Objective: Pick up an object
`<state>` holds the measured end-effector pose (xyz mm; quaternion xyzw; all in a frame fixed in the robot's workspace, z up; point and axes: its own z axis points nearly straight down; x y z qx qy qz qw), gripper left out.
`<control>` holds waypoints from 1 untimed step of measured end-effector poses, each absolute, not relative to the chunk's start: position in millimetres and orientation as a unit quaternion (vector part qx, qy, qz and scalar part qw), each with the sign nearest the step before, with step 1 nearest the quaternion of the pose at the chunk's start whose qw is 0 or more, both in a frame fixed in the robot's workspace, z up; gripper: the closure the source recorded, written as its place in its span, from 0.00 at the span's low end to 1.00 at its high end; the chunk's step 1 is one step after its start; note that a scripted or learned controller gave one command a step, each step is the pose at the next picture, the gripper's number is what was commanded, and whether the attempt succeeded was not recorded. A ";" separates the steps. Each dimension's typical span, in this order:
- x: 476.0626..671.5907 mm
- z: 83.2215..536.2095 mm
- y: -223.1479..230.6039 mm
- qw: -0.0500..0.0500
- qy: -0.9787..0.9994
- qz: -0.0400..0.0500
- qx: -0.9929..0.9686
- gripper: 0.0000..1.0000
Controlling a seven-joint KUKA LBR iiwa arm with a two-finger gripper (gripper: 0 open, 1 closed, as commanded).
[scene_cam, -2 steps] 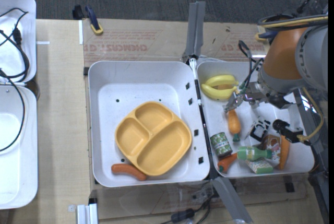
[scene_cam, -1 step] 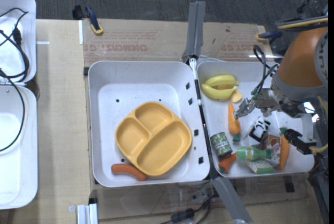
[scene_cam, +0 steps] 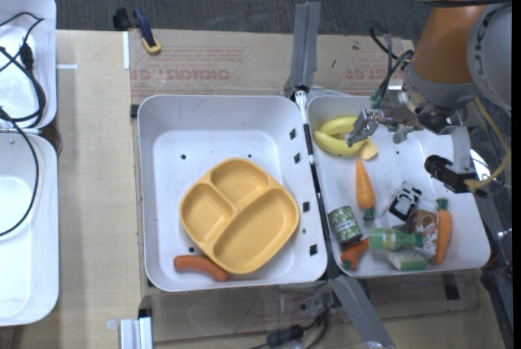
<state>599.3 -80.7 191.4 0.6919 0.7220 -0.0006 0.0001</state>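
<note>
**Two bins, one arm over the banana**

We count two white bins on the desk point(scene_cam: 98, 176). The left bin point(scene_cam: 159, 176) has one yellow three-part plate point(scene_cam: 238, 215) and one smooth sausage point(scene_cam: 199, 265) touching its near rim. The right bin point(scene_cam: 472, 246) holds one curved banana point(scene_cam: 338, 136), two tapered carrots point(scene_cam: 365, 186) point(scene_cam: 444, 233), one green can point(scene_cam: 344, 224) and some small packets. The gripper point(scene_cam: 370, 124) hangs just beside the banana; we cannot tell how its fingers stand.

Sausage point(scene_cam: 200, 266) partly under yellow tray point(scene_cam: 238, 215); arm point(scene_cam: 468, 30) cut off right.
</note>
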 end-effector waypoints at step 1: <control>579.6 101.1 -102.4 -0.001 0.723 -0.001 0.691 0.00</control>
